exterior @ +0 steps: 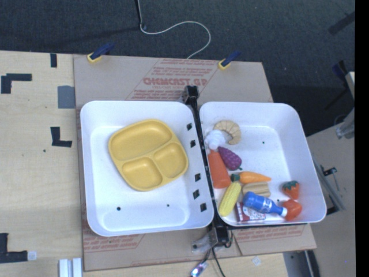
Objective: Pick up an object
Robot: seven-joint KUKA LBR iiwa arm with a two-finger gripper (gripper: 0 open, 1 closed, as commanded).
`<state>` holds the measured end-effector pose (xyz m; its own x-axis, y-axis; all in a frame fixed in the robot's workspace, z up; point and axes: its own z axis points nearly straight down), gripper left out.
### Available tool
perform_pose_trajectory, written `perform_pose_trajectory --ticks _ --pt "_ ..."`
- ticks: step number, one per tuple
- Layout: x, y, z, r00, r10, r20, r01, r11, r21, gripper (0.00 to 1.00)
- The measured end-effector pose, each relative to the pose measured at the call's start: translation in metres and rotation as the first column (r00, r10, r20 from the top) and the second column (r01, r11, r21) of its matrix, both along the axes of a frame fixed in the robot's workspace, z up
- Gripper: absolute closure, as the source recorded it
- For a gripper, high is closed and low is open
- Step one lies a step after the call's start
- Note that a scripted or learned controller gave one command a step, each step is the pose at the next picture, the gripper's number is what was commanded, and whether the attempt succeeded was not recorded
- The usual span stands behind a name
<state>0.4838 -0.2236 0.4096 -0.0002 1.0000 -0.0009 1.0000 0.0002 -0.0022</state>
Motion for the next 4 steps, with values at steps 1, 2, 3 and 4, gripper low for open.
perform_pose_trajectory --ticks 1,2,3,4 --pt "0.000 0.000 0.044 1.000 0.001 0.005 -0.001 1.000 -0.001 1.00" --pt "0.000 0.000 0.024 1.000 0.000 0.001 0.000 1.000 0.000 1.00" --pt "0.000 0.000 0.003 1.000 0.000 0.000 0.000 1.000 0.000 1.00" --pt "0.000 0.000 0.046 1.000 0.001 0.005 -0.001 1.000 -0.001 1.00"
